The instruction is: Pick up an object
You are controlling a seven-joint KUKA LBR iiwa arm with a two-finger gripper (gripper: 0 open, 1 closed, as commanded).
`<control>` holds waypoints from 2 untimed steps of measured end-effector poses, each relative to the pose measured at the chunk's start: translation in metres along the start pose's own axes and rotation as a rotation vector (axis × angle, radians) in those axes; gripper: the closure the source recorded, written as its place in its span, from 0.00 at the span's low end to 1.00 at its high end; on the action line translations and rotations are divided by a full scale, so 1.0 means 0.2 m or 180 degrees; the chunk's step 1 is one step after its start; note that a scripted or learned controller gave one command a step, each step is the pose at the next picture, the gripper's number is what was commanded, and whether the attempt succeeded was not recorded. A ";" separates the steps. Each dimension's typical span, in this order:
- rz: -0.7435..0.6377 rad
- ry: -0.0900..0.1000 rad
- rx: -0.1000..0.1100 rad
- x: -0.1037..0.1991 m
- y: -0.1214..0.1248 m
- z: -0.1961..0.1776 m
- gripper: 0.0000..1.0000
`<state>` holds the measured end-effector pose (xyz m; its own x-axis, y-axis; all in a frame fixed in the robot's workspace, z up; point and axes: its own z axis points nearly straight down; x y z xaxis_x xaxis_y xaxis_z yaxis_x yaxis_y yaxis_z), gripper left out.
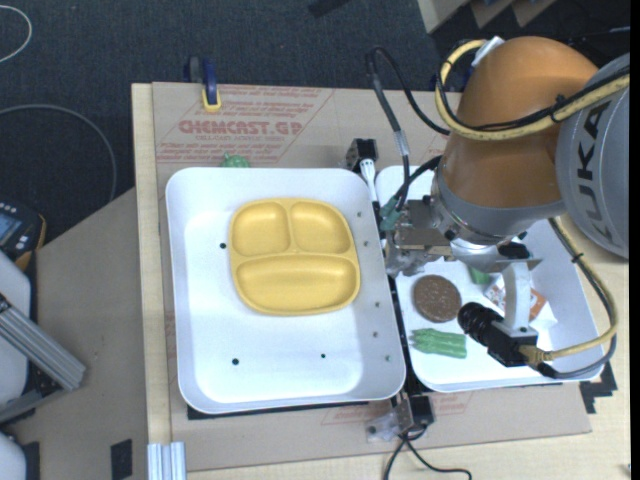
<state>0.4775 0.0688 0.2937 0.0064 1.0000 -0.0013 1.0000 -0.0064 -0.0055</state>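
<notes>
Green pod (pixel 438 343), long axis left-right, r. bin (pixel 470 373)

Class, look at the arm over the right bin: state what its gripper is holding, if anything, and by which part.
It cannot be told. The gripper hangs over the right bin, hidden under the wrist; the brown disc and green piece lie on the bin floor.

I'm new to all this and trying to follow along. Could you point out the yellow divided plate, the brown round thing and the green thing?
Yellow divided plate (pixel 294 256): camera view, its central ridge.
Brown disc (pixel 437 297): camera view, its flat top.
Green object (pixel 439 342): camera view, its middle.
</notes>
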 end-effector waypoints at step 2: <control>0.0004 -0.0001 0.0014 -0.44 0.01 -0.22 1.00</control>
<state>0.4783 -0.0184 0.3380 0.0077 1.0000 -0.0015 0.9999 -0.0077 -0.0100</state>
